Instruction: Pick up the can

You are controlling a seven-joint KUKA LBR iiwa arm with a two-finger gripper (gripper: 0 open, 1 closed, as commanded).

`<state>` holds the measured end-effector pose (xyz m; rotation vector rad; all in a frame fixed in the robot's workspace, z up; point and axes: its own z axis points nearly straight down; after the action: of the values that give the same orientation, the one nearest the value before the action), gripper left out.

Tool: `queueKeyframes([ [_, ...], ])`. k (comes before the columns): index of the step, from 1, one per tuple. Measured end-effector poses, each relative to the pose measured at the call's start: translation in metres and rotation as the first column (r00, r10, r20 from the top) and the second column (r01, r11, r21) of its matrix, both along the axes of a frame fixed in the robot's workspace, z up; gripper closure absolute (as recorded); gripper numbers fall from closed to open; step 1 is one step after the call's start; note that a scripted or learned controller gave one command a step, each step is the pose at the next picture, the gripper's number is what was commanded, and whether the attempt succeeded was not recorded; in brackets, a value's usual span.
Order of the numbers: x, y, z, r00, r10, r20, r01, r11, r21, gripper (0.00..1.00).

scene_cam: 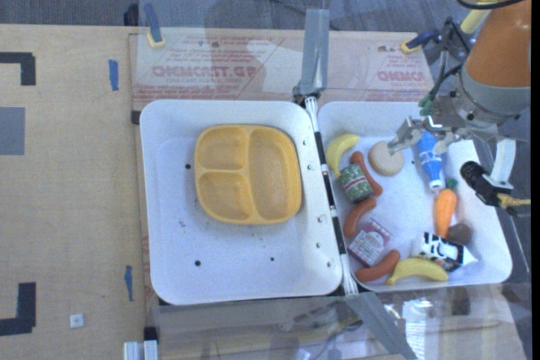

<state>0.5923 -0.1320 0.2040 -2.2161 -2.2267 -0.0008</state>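
Can point(355, 180) lay tilted at 8 o'clock from my gripper point(419, 128), whose open fingers held nothing. I judged it light, rigid, slippery; grasp across its sides.

A divided plate point(248, 174) lay in the left bin point(160, 206). In the right bin point(494, 257), the can point(355, 181) sat near the left wall, with a banana point(339, 150) behind it and a carrot point(444, 212) well to its right.
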Motion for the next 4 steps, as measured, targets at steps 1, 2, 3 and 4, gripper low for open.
queueKeyframes([
  [1, -0.01, 0.03, -0.108, 0.992, -0.124, 0.007, 0.124, 0.992, -0.007, 0.0],
  [2, 0.011, 0.106, -0.019, 0.994, -0.113, 0.001, 0.113, 0.994, -0.001, 0.0],
  [3, 0.075, 0.059, -0.019, 0.981, -0.195, 0.001, 0.195, 0.981, -0.001, 0.0],
  [4, 0.075, 0.057, -0.019, 0.997, -0.08, -0.001, 0.08, 0.997, -0.001, 0.0],
])
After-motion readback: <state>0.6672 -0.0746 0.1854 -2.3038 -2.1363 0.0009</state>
